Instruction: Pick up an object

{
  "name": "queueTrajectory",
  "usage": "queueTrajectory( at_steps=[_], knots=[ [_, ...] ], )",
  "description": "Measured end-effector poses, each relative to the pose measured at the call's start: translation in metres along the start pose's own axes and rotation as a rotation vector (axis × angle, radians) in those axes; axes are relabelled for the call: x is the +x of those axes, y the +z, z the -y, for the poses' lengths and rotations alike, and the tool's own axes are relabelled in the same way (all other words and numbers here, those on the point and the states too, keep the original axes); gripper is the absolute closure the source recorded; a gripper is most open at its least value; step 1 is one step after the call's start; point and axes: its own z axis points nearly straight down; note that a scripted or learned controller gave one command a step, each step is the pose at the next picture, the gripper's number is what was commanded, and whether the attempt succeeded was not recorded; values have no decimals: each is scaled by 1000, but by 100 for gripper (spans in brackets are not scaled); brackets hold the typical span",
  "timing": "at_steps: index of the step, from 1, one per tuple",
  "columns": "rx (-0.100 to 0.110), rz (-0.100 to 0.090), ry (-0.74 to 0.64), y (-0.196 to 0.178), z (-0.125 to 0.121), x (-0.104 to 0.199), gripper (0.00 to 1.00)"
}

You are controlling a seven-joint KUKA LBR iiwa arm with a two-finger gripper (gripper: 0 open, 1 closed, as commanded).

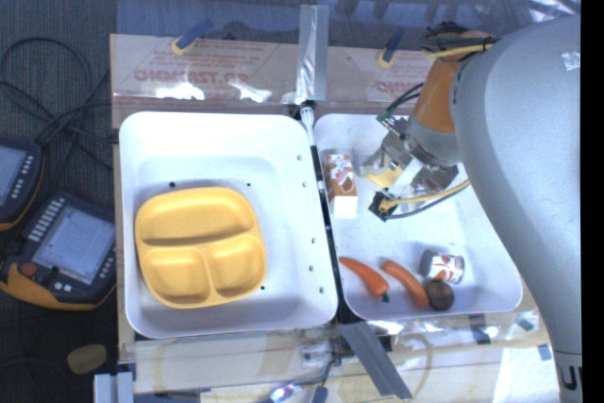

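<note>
yellow tray point(198, 243): smooth glossy plastic | white bins point(217, 132): smooth matt plastic | can point(443, 266): shiny metal

arm point(533, 137): grey, reaching in from right | orange band point(436, 104): above wrist | gripper point(389, 163): pointed down-left

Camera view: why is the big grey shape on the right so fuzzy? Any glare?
Camera view: the grey arm likely sits near the lens, so it blurs; the yellow tray and carrots look sharper; glare whitens the shiny strip behind the left bin.
</note>
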Motion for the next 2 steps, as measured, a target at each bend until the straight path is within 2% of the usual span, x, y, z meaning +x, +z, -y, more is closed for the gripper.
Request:
queueTrajectory(
  at_steps=[1,2],
  knots=[
    [0,-5,285,0,21,-13,0],
    [2,-2,283,-9,21,-14,100]
  ],
)
